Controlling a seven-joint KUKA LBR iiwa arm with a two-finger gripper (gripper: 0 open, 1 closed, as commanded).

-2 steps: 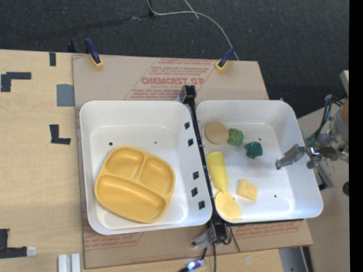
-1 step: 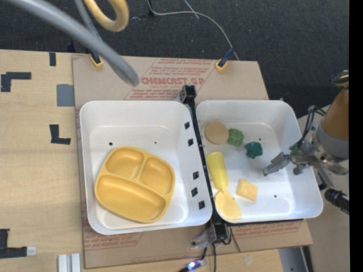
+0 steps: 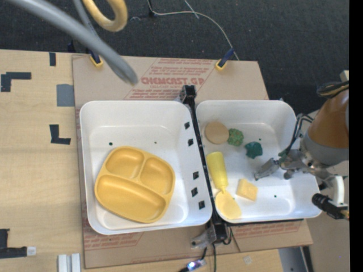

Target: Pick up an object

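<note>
1. In the right bin (image 3: 283, 109), toward its near half, lies a pale yellow cheese wedge (image 3: 247, 190) — the piece nearest the gripper (image 3: 271, 169), and likely the one to go for.
2. The gripper hangs just to the wedge's right and above it, with nothing between its fingers; whether they are spread or closed I cannot tell at this angle.
3. To do this well, centre over the wedge, come straight down, and close across its short sides.
4. Close by: a yellow spoon (image 3: 221, 188) to its left, a teal lump (image 3: 254, 148), a green lump (image 3: 235, 136) and a tan disc (image 3: 215, 132) farther back — keep clear of these.
5. The left bin (image 3: 91, 115) holds a yellow divided plate (image 3: 134, 183).
</note>
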